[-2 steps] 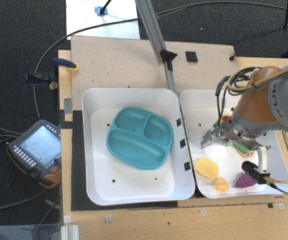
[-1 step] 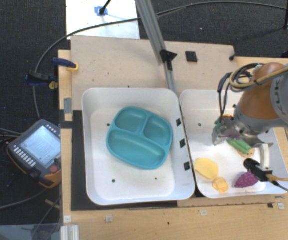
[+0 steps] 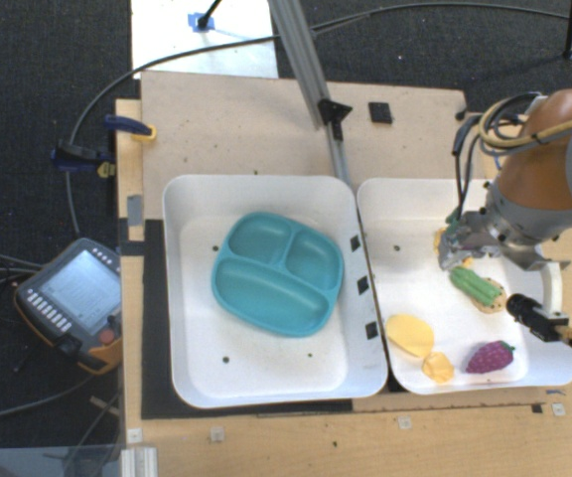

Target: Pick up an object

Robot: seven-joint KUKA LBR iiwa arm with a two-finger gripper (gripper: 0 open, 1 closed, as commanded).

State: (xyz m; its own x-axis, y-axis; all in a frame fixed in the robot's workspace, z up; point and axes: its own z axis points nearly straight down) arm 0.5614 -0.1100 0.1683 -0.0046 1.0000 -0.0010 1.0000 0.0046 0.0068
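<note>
My gripper (image 3: 454,253) hangs low over the upper right part of the right bin (image 3: 405,207), close to its floor. Just below and to the right of it lies a green ridged toy (image 3: 476,285) on a tan piece. A small yellow piece peeks out at the gripper's left side. Nearer the front of the same bin lie a yellow lemon-like toy (image 3: 410,334), a small orange-yellow piece (image 3: 438,368) and a purple grape bunch (image 3: 490,357). Nothing shows between the fingers.
The left bin (image 3: 187,266) holds a teal divided plate (image 3: 278,272). A metal pole crosses the bench behind the bins. A teach pendant (image 3: 72,301) lies off the bench at the left. Cables trail around the bench.
</note>
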